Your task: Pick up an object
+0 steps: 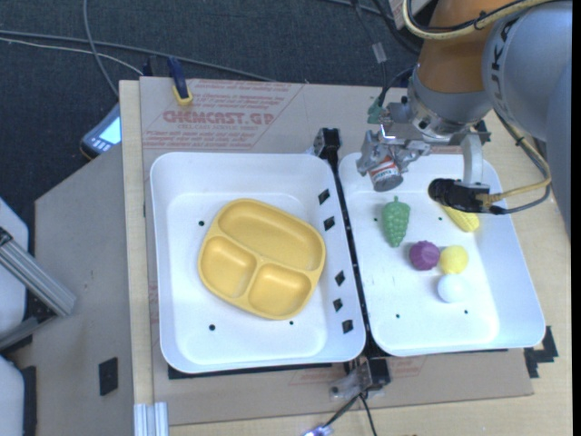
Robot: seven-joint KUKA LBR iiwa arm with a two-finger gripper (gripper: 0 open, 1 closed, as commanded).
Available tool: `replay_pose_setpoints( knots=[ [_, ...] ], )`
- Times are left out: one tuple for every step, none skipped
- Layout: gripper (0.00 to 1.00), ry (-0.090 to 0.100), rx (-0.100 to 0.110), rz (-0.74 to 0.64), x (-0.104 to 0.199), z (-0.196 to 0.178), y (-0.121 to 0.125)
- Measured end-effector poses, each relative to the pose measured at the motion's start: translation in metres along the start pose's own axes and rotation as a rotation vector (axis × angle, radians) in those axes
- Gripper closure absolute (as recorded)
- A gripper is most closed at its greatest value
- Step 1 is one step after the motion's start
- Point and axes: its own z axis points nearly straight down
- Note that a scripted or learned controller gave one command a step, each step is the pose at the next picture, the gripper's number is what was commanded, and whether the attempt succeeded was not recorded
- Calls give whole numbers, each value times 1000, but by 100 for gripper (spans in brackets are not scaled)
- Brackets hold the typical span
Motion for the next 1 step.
replay_pose_setpoints(
  knots=[
    [100,-1,4,2,54,9,-10]
  ],
)
